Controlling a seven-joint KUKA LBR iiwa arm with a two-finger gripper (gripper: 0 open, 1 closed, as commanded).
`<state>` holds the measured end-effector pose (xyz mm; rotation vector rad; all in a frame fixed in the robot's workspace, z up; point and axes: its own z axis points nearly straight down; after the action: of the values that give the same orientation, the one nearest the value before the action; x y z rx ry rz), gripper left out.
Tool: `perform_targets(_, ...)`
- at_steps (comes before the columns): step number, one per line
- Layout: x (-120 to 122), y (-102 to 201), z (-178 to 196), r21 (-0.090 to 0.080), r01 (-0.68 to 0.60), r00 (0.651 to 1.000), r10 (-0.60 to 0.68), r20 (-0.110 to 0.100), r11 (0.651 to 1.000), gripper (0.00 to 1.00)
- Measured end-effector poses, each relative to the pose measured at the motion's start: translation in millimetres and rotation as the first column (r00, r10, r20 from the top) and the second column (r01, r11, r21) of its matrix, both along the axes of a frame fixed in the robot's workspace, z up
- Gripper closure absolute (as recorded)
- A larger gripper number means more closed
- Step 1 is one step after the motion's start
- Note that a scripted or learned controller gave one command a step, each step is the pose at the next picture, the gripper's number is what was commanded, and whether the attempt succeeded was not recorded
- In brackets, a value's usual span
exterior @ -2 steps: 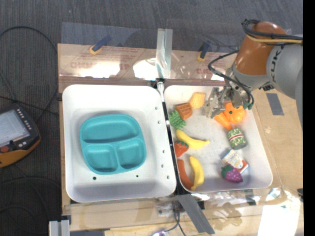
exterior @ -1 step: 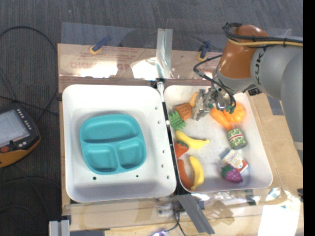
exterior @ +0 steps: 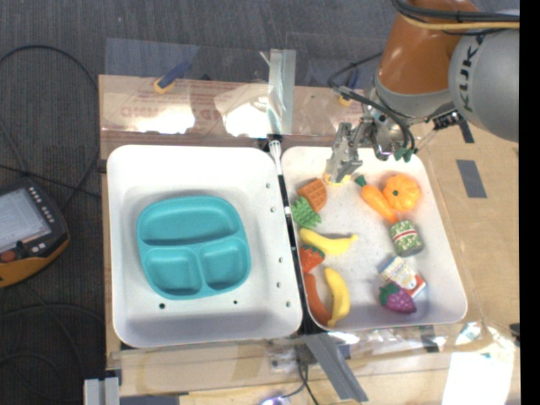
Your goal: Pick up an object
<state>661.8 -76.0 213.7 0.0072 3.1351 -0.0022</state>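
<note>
The gripper (exterior: 342, 169) hung over the far left part of the right bin (exterior: 447, 268), reaching in from the right beneath the arm's orange band (exterior: 419, 45). Whether its tips were spread or pressed together could not be told from above; nothing showed between them.

Just below and to the left of the gripper lay a small orange waffle-like piece (exterior: 313, 194), with a green leafy toy (exterior: 305, 214) touching its lower edge. To the gripper's right and slightly below sat a toy carrot (exterior: 375, 201), and just beyond it an orange pumpkin-shaped toy (exterior: 402, 191). Further below the gripper a yellow banana (exterior: 329, 241) lay across the bin floor, and lower still a second banana (exterior: 337, 294) rested beside a red piece (exterior: 313, 287) along the bin's left wall. Down and to the right of the gripper stood a small green can (exterior: 407, 237), then a white carton (exterior: 399, 272) and a purple grape cluster (exterior: 398, 299) near the bin's lower right corner.

Well to the gripper's left, the left bin (exterior: 126, 310) held a teal divided tray (exterior: 194, 245) on the counter (exterior: 485, 226).
</note>
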Motion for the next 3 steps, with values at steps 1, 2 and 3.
perform_targets(1, -65.8, -41.4, -109.9, -0.002, -0.15, 0.989, 0.15, 0.007, 0.989, 1.0)
perform_targets(2, -68.8, -41.1, -115.3, 0.001, -0.151, 0.989, 0.151, -0.003, 0.989, 0.0)
perform_targets(3, 4.4, -21.6, -120.5, -0.002, -0.011, 1.0, 0.011, -0.027, 1.0, 0.0)
